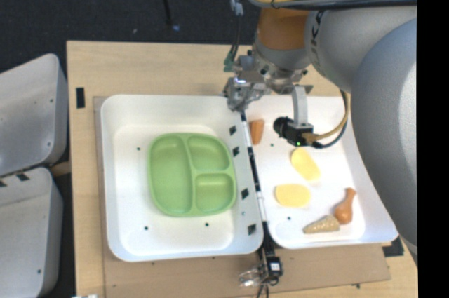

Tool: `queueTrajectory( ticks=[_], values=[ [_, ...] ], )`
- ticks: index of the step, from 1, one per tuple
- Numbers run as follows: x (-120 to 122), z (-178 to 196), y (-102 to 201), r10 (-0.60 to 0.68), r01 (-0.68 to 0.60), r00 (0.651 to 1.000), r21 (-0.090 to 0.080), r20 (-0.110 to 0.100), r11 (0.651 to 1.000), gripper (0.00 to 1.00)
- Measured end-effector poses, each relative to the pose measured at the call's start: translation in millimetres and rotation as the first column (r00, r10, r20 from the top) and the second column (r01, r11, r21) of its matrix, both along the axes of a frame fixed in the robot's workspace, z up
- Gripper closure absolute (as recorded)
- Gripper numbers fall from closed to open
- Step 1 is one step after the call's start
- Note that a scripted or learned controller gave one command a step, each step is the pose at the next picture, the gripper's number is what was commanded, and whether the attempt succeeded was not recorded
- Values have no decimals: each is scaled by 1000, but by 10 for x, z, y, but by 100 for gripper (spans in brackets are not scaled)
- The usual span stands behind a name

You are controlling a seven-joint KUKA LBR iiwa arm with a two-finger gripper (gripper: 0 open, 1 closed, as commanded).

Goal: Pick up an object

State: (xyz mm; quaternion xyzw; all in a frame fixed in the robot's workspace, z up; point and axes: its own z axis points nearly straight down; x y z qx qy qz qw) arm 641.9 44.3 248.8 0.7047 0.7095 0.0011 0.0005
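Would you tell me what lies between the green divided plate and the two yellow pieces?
In the camera view, the bins' adjoining rims run between the green plate and the yellow pieces; otherwise bare white bin floor.

Tool (242, 95) fingers hidden; arm (379, 51) cropped rt

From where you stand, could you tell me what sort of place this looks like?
Probably a robotics lab set up for pick-and-place trials: a cabled arm reaches over two white bins on a wooden bench, with toy food in one bin and a green tray in the other.
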Motion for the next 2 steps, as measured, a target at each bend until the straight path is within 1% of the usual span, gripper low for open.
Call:
queueTrajectory(
  ticks=[1,2],
  values=[
    [-29,-115,453,-1,1,1000,-1,-4,1000,100],
    [-27,-110,429,-4,4,1000,-1,-3,1000,0]
  ],
)
